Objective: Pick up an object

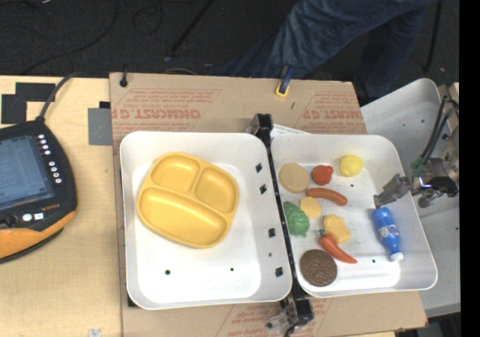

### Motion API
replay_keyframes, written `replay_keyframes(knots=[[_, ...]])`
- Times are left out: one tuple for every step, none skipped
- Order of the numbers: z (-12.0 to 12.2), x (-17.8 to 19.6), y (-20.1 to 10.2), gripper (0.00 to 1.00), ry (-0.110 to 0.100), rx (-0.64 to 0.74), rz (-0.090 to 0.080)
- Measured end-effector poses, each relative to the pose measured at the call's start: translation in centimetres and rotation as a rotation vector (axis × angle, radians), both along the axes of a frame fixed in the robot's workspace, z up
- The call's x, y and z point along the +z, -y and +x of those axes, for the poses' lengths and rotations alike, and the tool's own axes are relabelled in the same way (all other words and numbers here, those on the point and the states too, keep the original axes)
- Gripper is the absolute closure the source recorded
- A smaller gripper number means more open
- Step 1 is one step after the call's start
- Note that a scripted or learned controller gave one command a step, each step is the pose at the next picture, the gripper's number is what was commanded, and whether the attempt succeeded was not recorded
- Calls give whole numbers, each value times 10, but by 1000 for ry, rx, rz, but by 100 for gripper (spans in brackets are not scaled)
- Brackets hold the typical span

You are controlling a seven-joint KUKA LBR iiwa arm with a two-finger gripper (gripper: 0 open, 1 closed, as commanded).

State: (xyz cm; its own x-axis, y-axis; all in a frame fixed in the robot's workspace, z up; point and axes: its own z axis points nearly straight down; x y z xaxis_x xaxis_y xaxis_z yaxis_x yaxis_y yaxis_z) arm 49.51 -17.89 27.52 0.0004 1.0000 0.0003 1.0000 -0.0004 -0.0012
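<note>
Pincer (395,188) hovers at the right bin's (409,274) three o'clock rim; its grip state cannot be told, and nothing is seen held. Blue bottle (385,230) lies just below, at five o'clock. Pickup not yet done.

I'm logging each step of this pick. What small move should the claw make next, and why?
Probably a short move down and inward toward the blue bottle. The claw sits at the right bin's right edge, just above the bottle in the view, and the bottle lies apart from the other toy foods, so it looks the easiest target.
</note>
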Motion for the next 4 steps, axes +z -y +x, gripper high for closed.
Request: replay_keyframes(knots=[[1, -80, -98, 0, -9, 8, 6], [-21, -192, -91, 0, -1, -2, -1], [-20, -177, -89, 100, 0, -9, 1], [57, -82, -144, 100, 14, 8, 1]])
